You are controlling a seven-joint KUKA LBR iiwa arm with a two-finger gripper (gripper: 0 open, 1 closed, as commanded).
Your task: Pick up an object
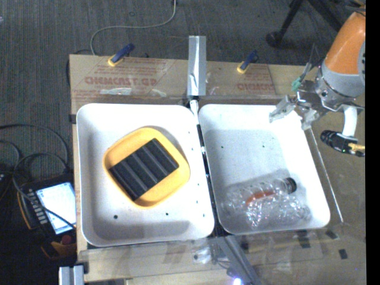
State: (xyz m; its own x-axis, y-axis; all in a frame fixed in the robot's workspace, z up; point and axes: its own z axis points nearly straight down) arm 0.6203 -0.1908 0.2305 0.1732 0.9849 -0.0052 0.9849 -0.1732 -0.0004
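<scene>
Gripper (292, 116): fingers spread apart, nothing between them. Sits over the far right corner of the right bin in this view, by the rim, clear of everything lying in the bin.

Rest, left to right:

Far left, on dark carpet (35, 52): small device with lit screen (54, 205), orange along one edge, black cables (24, 141) looped near it.

Brown cardboard sheet (119, 79) with red print, showing beyond the far edges of both bins. Two blue-and-yellow clamps on its far edge, left clamp (121, 53) and right clamp (247, 60).

Left bin (95, 218): white, shallow. Pick candidate one inside: yellow object (172, 186), rounded square, black ribbed panel (145, 167) on top. Lying flat, turned at an angle to the bin walls, roughly centred, apart from every wall.

Over the seam between bins, at the far edge: grey metal strip (197, 64).

Right bin (249, 129): white, hard against the left bin. Pick candidate two: crushed clear bottle (267, 203), on its side in the near half, dark cap (289, 184) pointing far-right, something orange-red visible through the plastic. Well apart from the gripper.

Right edge: grey arm, orange band (350, 40) above the wrist. Top right on the carpet: black chair base (297, 10).
</scene>
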